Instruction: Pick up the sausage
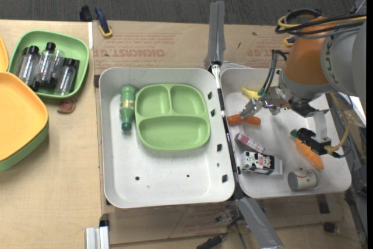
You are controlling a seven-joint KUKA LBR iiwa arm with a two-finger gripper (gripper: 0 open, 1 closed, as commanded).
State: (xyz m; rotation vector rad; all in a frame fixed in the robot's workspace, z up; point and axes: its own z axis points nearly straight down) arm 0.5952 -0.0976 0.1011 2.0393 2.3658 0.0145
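Note:
The sausage (243, 120) is a short orange-red piece lying flat near the left wall of the right bin (335, 181). My gripper (252, 109) hangs just above and slightly behind the sausage's right half, pointing down-left at it. The grey arm with its orange band comes in from the upper right. From this angle I cannot make out whether the gripper touches the sausage.
The right bin also holds a yellow piece (251, 92), a pink tube (249, 142), a black-and-white carton (259, 162), a grey can (303, 179) and a carrot (309, 152). The left bin (169, 183) has a green divided plate (172, 116) and a green bottle (126, 107).

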